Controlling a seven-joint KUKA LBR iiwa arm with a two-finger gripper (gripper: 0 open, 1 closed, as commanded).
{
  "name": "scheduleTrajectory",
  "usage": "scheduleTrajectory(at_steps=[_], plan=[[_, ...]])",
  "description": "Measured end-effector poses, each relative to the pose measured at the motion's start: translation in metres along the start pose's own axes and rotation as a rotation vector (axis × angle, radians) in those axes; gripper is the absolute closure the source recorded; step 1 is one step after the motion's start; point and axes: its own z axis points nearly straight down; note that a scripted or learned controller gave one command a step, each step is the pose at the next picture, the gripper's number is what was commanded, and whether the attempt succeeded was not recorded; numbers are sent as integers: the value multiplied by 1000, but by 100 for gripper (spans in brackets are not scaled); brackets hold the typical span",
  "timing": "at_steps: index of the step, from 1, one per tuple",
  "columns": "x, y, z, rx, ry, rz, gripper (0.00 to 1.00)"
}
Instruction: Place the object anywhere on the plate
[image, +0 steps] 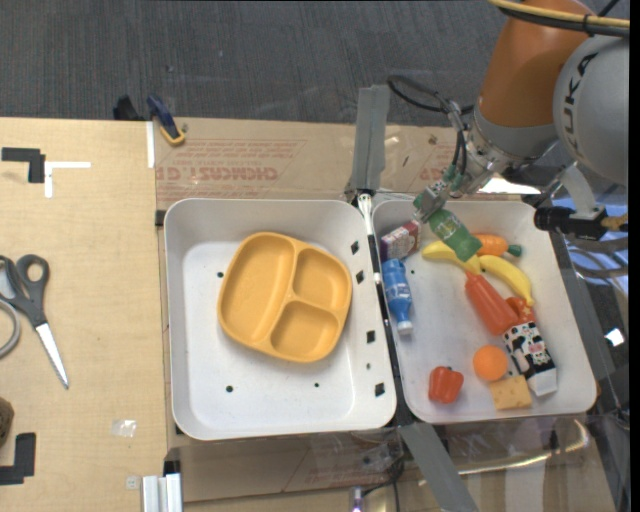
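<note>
A yellow three-compartment plate lies in the left bin with nothing on it. My gripper hangs low over the far left part of the right bin. It is right at the upper end of a green object, which lies tilted across a banana and beside an orange carrot. Whether the green object is gripped is unclear.
The right bin also holds a blue bottle, a small purple-and-white can, a red-orange bottle, an orange ball, a red pepper, a cheese wedge and a cow-patterned carton. Scissors lie on the bench at left.
</note>
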Motion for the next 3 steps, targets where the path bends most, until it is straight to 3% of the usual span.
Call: scheduleTrajectory(at_steps=[1,2,3], plan=[[0,0,0,-1,0,0,0],[-1,1,-9,-1,-3,-2,100],[73,14,-19,-1,1,-109,100]])
